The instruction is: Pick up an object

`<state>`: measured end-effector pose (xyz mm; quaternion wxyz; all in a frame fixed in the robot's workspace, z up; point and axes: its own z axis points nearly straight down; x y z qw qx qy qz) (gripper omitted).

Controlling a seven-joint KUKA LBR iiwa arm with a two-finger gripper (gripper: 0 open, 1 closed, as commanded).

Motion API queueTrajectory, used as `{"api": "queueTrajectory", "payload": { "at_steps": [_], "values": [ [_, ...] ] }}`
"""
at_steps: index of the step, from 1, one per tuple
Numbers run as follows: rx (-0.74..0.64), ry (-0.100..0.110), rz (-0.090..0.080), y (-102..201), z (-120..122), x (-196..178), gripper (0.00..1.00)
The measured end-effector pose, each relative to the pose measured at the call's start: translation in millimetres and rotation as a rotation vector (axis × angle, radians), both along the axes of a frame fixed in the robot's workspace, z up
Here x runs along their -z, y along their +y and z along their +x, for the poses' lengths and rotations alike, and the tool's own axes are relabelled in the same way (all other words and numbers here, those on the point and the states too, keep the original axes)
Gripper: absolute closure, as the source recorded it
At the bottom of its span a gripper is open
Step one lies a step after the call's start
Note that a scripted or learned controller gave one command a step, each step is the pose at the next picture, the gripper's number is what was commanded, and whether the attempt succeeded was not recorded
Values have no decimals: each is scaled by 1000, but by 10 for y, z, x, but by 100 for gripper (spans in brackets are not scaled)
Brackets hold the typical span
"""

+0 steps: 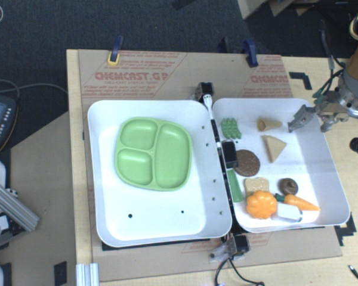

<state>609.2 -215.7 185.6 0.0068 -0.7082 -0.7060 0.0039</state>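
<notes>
Since our fingers [313, 117] hang open and empty, we should lower squarely over the cone [268, 124] just beside them.

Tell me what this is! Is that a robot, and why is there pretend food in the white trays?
Yes, it's a robot arm. One camera looks down from above the bench, and the arm reaches in from the right side of the picture. Its gripper is like a hand with two fingers, and it hangs over the right bin, near the top edge. It isn't holding anything.

Two shallow white bins sit side by side. The left bin has a green plate with three sections. The right bin has toy food: a green veggie, a wedge, a brown cookie, a small pumpkin, a donut and a carrot. The robot's job is to pick one thing up.
</notes>
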Motion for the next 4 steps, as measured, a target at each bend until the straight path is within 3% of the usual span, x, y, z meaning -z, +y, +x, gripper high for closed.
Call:
{"api": "queueTrajectory", "payload": {
  "at_steps": [1, 2, 3, 4],
  "values": [
    [-4, -15, -4, 4, 36, -90, 0],
    [-5, -9, -2, 74, 58, 526, 0],
    [-5, -18, 3, 99, 89, 978, 0],
    [-7, -31, -4, 87, 125, 811, 100]
  ]
}}
